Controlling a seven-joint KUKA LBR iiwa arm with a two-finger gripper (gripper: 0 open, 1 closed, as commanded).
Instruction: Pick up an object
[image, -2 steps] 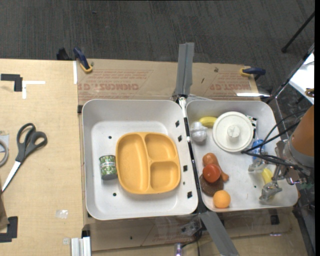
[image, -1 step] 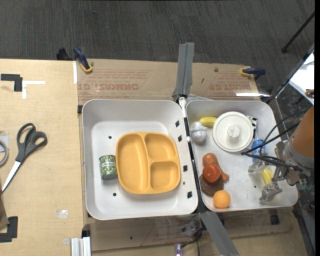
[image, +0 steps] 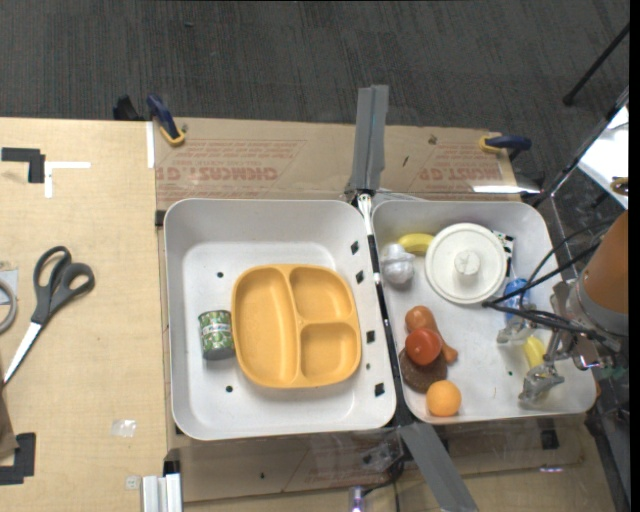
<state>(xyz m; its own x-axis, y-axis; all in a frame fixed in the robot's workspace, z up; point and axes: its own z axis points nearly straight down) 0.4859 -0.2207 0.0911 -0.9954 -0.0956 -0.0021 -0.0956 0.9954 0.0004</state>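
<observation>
Claw over the near right corner of the right bin.
Whether the claw is open or closed cannot be told. An orange lies to its left; the left bin holds a yellow divided plate.

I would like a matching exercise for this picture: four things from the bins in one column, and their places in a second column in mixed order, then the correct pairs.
Things
1. green can
2. yellow divided plate
3. white round lid
4. orange fruit

Places
A. near the front edge of the right bin
B. middle of the left bin
C. back part of the right bin, beside a banana
D. left bin, just left of the plate

Pairs: 1-D, 2-B, 3-C, 4-A
</observation>
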